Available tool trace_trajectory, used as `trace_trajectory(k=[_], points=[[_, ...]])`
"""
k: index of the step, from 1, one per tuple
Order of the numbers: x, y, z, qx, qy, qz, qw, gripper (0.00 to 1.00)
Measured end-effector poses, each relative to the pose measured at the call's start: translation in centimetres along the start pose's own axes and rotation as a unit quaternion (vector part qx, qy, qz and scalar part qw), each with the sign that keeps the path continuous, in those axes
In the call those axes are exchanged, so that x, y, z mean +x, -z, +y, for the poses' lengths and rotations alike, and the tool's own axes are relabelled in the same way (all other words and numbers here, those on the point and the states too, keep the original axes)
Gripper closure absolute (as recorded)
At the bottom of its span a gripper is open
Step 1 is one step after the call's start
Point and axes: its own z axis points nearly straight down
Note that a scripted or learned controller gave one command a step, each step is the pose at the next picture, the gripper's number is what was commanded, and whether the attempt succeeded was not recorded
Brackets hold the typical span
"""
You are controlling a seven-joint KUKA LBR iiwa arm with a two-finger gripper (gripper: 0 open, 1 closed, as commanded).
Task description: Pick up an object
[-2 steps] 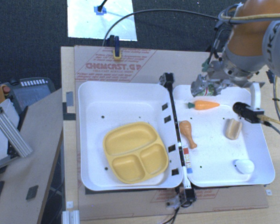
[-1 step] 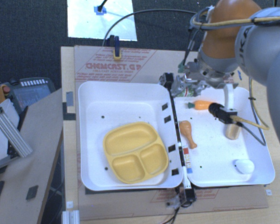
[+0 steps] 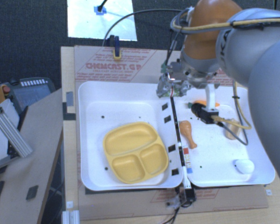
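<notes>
My gripper [image 3: 170, 88] hangs over the far end of the divider between the two bins, just above the right bin's back left corner. A small greenish bit shows at its tip, too unclear to name. In the right bin [image 3: 214, 174] a tan toy drumstick [image 3: 187, 133] lies near the divider, in front of the gripper. An orange object [image 3: 209, 103] sits partly hidden behind the arm's black fitting [image 3: 203, 113]. A white rounded object [image 3: 244, 165] rests at the front right. A yellow divided tray [image 3: 135, 150] lies in the left bin [image 3: 91, 139].
The grey arm and its orange band [image 3: 210, 27] cover the right bin's back right part, with cables looping down to a tan item [image 3: 231, 129]. A cardboard sheet [image 3: 114, 64] lies under the bins. A grey table [image 3: 32, 162] with a handheld controller [image 3: 30, 92] stands at left.
</notes>
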Motion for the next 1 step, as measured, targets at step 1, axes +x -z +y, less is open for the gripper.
trace_trajectory(k=[1], points=[[4.97,0.03,0.08,0.0,0.0,0.0,1.0,1.0]])
